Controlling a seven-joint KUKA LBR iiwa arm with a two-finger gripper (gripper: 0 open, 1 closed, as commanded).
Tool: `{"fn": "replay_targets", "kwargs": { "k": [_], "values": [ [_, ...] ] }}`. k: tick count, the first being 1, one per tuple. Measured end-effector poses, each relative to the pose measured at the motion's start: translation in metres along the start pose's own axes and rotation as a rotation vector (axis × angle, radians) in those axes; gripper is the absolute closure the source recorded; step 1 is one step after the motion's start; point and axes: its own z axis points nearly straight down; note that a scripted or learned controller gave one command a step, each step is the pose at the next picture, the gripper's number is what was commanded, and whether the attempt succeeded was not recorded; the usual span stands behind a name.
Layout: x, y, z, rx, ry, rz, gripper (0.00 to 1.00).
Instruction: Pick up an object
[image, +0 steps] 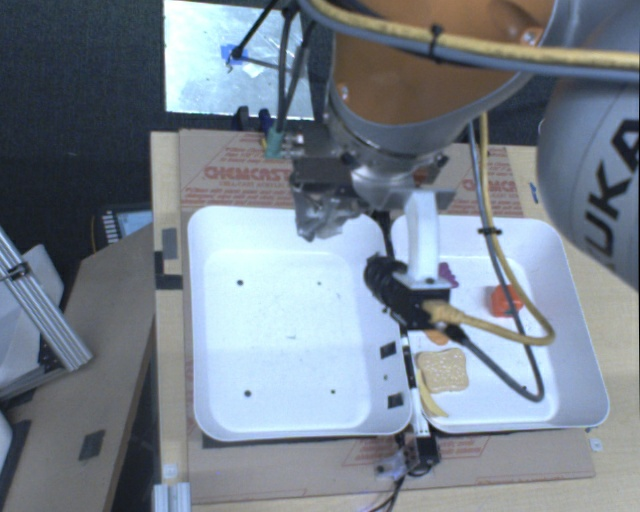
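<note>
Hovering at the far edge of the left shallow white bin (280, 330), the metal two-finger gripper (320, 215); open or clenched, cannot tell.
Right shallow white bin (565, 340): small orange block (505, 298) mid-bin, tan toast-like slice (443, 371) near its near-left corner.

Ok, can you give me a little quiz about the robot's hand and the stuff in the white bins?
1. True or false: the robot's hand hangs above the far rim of the left white bin.
2. Where does the tan square toast-like piece lie? A) in the left bin B) in the right white bin C) on the brown cardboard
3. Fill in: the small block in the right bin is coloured ____.

Key: 1 true; 2 B; 3 orange.
</note>
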Motion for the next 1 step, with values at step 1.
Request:
{"fn": "replay_targets", "kwargs": {
  "k": [1],
  "values": [
    [-0.0043, 0.0012, -0.0135, -0.005, 0.001, 0.004, 1.00]
  ]
}}
